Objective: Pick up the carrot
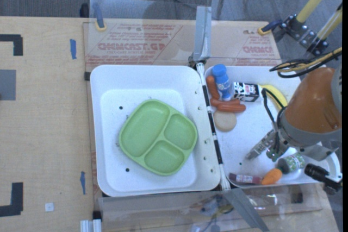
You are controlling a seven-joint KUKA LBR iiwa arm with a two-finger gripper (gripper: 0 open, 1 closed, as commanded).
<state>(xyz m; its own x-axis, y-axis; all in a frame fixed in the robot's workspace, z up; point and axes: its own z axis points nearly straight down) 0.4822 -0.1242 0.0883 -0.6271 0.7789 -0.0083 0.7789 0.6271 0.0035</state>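
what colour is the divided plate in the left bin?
Light green, plain, no pattern. The divided plate shows clearly in the camera view, lying in the left bin.

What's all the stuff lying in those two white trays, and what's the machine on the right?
Bins: two, white, side by side.
Divided plate: one, green, left bin.
Carrot: one, orange, right bin's near edge.
Bottle: one, blue with white cap, right bin's far left corner.
Sausage: one, red-orange, beside the bottle.
Banana: one, yellow, right bin's far side.
Carton: one, black and white, beside the banana.
Gripper: one, grey metal, above the right bin's floor.
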